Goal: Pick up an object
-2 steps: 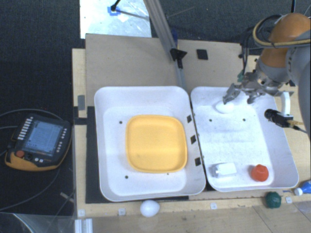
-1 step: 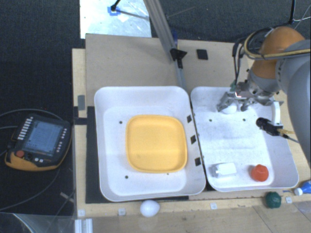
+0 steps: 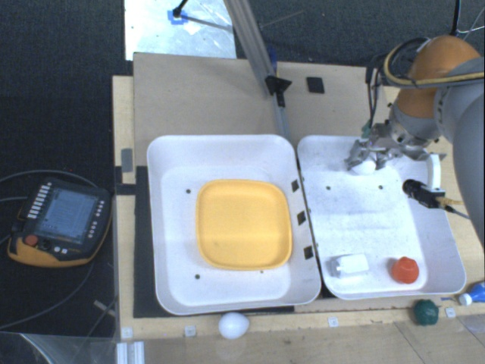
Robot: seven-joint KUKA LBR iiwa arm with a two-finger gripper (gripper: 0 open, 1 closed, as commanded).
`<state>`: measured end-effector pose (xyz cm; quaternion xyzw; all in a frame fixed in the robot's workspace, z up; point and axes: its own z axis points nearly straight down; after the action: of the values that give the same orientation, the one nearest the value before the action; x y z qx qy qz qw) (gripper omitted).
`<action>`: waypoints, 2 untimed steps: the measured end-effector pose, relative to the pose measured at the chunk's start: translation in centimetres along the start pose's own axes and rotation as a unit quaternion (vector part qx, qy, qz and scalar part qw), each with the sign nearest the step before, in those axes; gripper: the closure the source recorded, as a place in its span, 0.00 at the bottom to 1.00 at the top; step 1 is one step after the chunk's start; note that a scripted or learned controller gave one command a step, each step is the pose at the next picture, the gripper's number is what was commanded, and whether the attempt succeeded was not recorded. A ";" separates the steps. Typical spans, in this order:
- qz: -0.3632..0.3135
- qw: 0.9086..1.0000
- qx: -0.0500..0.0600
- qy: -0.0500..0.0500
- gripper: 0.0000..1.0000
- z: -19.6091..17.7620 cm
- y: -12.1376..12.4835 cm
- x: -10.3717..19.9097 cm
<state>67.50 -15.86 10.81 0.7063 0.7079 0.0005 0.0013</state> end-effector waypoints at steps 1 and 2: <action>0.000 1.000 -0.001 0.000 1.00 -4.3 0.2 0.3; 0.001 1.000 -0.002 0.000 1.00 -9.9 -0.4 -0.3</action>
<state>67.04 -16.12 20.71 0.7070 0.7072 0.0016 0.0024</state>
